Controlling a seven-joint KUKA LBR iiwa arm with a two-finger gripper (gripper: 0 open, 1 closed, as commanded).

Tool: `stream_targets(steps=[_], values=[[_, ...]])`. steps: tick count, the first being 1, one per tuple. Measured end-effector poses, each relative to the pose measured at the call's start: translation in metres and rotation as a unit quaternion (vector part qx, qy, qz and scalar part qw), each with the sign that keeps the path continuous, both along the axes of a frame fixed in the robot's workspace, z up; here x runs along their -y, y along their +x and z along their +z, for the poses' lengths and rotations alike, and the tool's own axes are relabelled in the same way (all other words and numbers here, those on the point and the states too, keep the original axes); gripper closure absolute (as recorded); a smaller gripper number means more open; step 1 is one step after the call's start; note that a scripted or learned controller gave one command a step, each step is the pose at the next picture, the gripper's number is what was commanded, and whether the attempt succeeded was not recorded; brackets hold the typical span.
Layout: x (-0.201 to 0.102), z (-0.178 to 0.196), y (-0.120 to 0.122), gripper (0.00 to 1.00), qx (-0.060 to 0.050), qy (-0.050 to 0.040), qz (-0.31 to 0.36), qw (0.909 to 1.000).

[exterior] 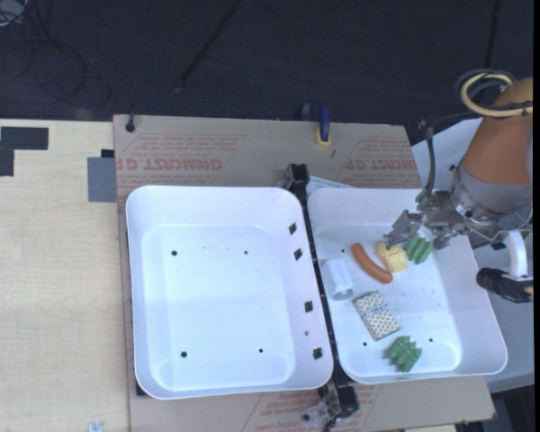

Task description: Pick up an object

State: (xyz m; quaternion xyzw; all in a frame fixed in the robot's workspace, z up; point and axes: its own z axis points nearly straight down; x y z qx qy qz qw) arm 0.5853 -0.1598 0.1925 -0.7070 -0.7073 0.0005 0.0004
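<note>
Evidently no object had been lifted yet.
Pincer: the pincer [412,235] hung low over the right bin [468,331]; whether it was open or closed, I could not tell.
Nearest objects: a yellow block [394,258] and a green piece [420,248], just beside it.
Others: orange sausage [372,263], patterned pouch [377,315], green toy [402,353].
Left: grasping, lifting.

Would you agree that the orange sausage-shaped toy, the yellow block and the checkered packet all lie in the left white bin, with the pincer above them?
Not quite: the camera view shows the orange sausage-shaped toy, the yellow block and the checkered packet in the right white bin, not the left. The pincer is indeed above them.
</note>
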Motion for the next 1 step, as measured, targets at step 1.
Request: stream_targets(steps=[1], values=[[-0.0022,-0.0433,0.0350,0.00,-0.001,0.0002,0.000,1.0000]])
